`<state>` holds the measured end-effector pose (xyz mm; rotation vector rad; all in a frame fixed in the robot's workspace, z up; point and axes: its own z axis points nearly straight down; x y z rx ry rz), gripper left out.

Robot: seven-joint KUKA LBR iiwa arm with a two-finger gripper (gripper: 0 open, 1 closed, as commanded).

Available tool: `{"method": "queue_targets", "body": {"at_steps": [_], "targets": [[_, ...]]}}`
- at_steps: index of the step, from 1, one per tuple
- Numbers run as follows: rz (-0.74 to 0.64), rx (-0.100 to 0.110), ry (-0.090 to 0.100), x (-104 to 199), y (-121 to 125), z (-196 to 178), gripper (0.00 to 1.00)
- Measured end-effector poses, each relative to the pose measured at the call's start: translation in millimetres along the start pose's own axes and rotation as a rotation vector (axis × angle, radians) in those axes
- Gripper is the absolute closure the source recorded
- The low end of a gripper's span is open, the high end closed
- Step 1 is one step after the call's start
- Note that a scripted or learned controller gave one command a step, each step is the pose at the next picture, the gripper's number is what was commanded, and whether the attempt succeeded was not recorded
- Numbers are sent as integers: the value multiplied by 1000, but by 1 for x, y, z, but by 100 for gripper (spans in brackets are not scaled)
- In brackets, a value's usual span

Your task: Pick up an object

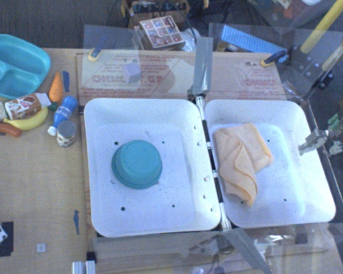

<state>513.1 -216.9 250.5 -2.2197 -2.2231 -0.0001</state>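
Observation:
A teal bowl [137, 163] lies upside down in the middle of the left white bin [97, 119]. A crumpled orange cloth [241, 158] lies in the left half of the right white bin [297, 198], close to the divider between the two bins.
A small grey metal fitting [315, 141] sits at the right bin's right rim. On the bench left of the bins lie a blue divided tray [14, 64], a toy carrot [57, 86], a banana [28, 120], a small bottle [63, 112] and a can [66, 133]. Clear plastic panels stand behind the bins.

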Motion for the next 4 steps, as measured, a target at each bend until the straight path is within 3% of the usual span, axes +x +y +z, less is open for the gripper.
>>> {"method": "queue_targets", "body": {"at_steps": [1, 2, 3, 4], "targets": [[57, 1, 0, 51, 23, 135, 0], [-158, -8, -2, 37, 77, 161, 0], [-156, -14, -3, 37, 79, 149, 100], [-188, -4, -2, 95, 123, 54, 100]]}}
